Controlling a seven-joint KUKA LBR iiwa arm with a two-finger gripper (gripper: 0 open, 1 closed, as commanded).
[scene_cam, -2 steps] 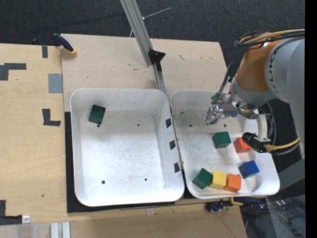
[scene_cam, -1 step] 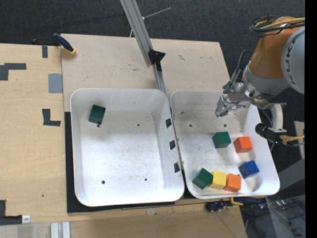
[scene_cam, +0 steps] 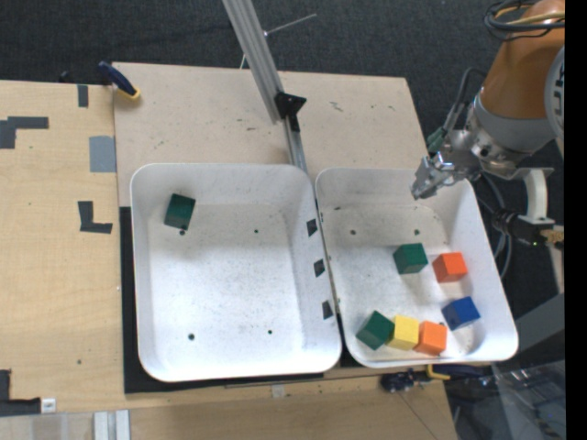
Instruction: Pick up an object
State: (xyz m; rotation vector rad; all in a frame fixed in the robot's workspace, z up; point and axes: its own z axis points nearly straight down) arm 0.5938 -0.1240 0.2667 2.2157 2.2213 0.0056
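My gripper [scene_cam: 427,186] hangs over the far right part of the right bin [scene_cam: 367,183], its tips above the bare floor, with nothing seen between them. Nearer the camera in that bin lie a green cube [scene_cam: 410,258], an orange cube [scene_cam: 449,267] and a blue cube [scene_cam: 460,313]. Along the bin's front stand a dark green cube [scene_cam: 374,329], a yellow cube [scene_cam: 404,332] and another orange cube [scene_cam: 431,337], touching in a row. A lone dark green cube [scene_cam: 180,211] sits at the far left of the left bin [scene_cam: 220,360].
A slanted metal pole [scene_cam: 260,53] runs down to the seam between the bins. A blue and yellow clamp [scene_cam: 119,80] lies on the bench at the far left. Cables hang to the right of the right bin.
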